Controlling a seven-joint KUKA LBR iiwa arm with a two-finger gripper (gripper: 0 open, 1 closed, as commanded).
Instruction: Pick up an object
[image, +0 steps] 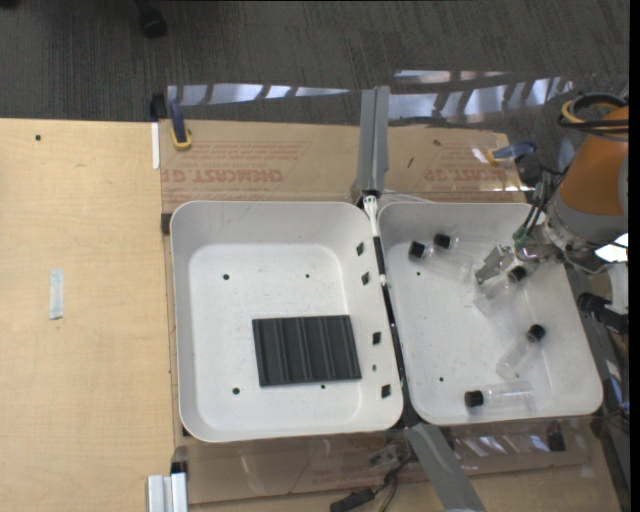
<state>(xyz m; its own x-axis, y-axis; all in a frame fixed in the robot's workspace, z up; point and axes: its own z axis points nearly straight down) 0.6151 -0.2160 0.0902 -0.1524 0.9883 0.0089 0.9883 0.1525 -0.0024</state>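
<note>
Several clear vials with black caps lie in the right bin (440, 385). One vial (431, 246) is near the bin's back left. A second vial (525, 346) lies at the right, and a third vial (496, 398) rests by the front wall. My gripper (494, 268) hangs low over the back right part of this bin, the grey and orange arm (595, 180) reaching in from the upper right. A black cap (518, 272) shows right beside the gripper; I cannot tell whether they touch.
The left bin (200, 300) holds a black ribbed rectangular pad (305, 350). A grey divider bar (374, 140) runs between the bins at the back. Cardboard lies behind the bins, and a wooden bench top (80, 300) extends to the left.
</note>
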